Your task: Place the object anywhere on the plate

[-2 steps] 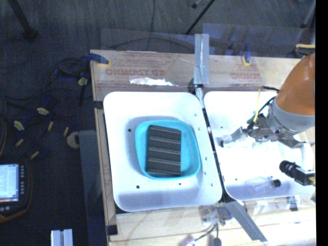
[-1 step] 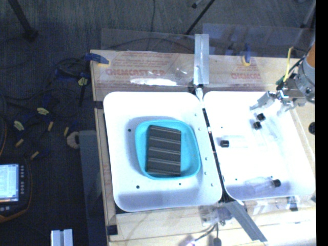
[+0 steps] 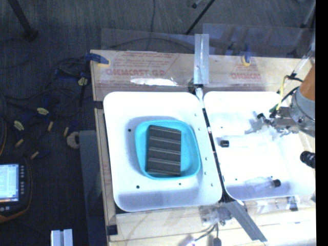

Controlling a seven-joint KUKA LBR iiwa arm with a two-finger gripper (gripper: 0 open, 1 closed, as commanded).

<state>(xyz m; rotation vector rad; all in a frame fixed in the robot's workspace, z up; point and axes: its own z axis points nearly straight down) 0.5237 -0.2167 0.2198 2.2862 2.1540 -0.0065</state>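
We see a dark grey ridged block [image 3: 164, 150], rectangular, with three or four grooves running across its top. It lies flat on a light blue plate [image 3: 192, 155] in the left bin [image 3: 115, 152], near the middle of the plate, with blue rim showing on all sides of it. The plate sits well inside the bin's white floor, so there is bare room around it, widest toward the near edge.

The gripper [image 3: 256, 122] hovers over the right bin [image 3: 246, 163], near its far side, well apart from the block; whether it is spread or pressed together we cannot tell. Nothing shows between its tips.

The board [image 3: 148, 70] behind the bins carries reddish printed lettering, too blurred for us to read.
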